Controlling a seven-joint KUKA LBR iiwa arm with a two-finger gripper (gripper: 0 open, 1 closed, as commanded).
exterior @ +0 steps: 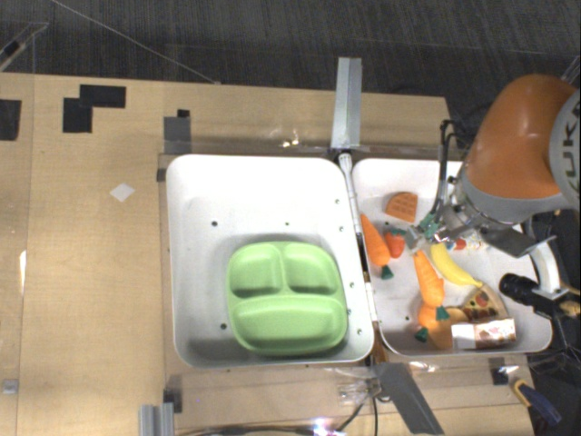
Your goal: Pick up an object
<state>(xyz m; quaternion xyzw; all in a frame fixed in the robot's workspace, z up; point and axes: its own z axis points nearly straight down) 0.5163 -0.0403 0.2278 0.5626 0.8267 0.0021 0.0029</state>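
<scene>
The gripper (434, 228), its grip state impossible to tell, hangs over the right white bin (536, 337) near 3 orange plastic carrots (429, 280) and a yellow banana (452, 267).

Arm (517, 148) enters from right, bent downward; gripper (438, 230) hangs low, wrist above.

One fixed camera looks down at a slant on the pale wooden bench (91, 271) and both shallow white bins (195, 243), from rather far; the arm enters at right.
</scene>
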